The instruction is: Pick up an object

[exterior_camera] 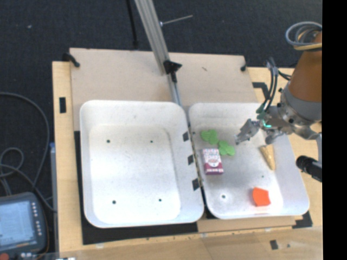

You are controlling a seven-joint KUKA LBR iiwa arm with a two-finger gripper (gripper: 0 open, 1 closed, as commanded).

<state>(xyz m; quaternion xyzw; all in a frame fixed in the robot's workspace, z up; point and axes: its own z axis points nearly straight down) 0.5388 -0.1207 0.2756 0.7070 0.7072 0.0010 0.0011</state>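
- The gripper (256, 132) hangs over the right bin (287, 202), jaws spread and holding nothing.
- Just left lie two green pieces (218, 143), touching a purple-and-white carton (212, 161).
- A tan cone (268, 156) lies right of the gripper; an orange block (261, 196) sits near the front rim.
- The left bin (135, 164) adjoins.

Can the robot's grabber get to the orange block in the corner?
Probably yes. The orange block sits alone on the right bin's floor, nothing on top, and the gripper hovers in that same bin.
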